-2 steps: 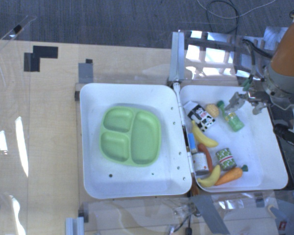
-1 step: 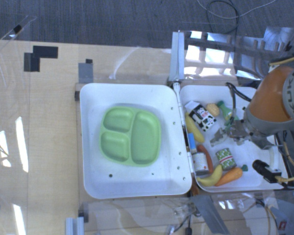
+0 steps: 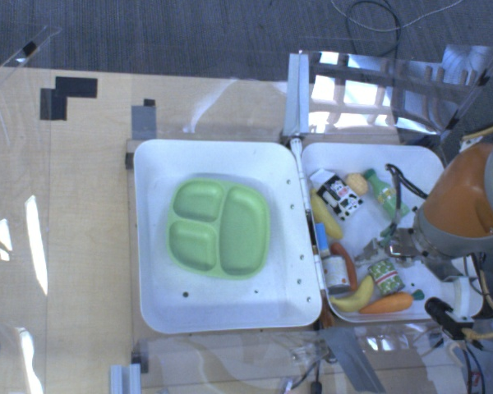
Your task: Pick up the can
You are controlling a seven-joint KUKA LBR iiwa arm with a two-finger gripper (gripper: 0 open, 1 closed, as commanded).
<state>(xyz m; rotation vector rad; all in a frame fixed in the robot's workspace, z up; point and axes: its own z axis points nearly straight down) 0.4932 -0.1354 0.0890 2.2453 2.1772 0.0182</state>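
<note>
Your can (image 3: 338, 270) lies on its side in the right bin (image 3: 427, 161), hard against the divider wall, just above the banana (image 3: 355, 296) and below a blue pen-like item (image 3: 321, 238). Its long axis runs roughly up and down the view, along that wall. The pincer (image 3: 392, 247) hovers to the can's right and slightly higher, near a green-patterned packet (image 3: 385, 277). Whether the pincer is released or clenched, you cannot tell here. Judging by this, you need a short move left toward the divider.
</note>
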